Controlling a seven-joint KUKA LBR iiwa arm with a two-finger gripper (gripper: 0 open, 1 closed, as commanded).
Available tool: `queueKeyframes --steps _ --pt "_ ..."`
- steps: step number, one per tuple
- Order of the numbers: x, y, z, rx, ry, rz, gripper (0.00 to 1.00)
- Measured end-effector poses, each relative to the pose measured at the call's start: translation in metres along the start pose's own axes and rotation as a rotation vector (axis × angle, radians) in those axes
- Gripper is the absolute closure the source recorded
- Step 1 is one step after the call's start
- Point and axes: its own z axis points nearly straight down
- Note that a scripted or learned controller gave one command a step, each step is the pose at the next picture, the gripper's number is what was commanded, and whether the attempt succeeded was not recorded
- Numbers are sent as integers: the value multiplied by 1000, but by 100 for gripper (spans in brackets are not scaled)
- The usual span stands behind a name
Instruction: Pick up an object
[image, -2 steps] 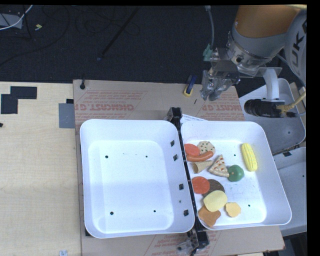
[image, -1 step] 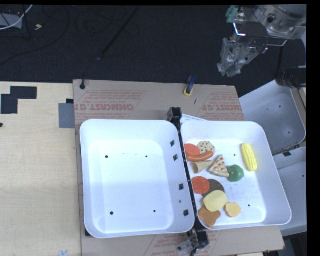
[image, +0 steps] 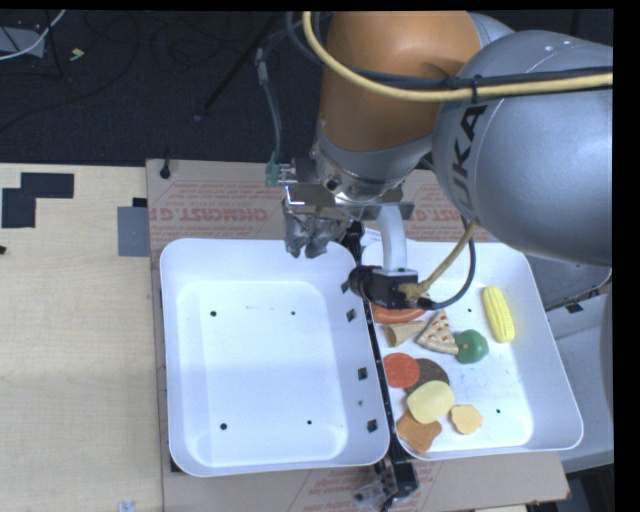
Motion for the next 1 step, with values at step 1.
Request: queueKeyframes --steps 1 --pt "57 -5 -6 -18 2 5 100"
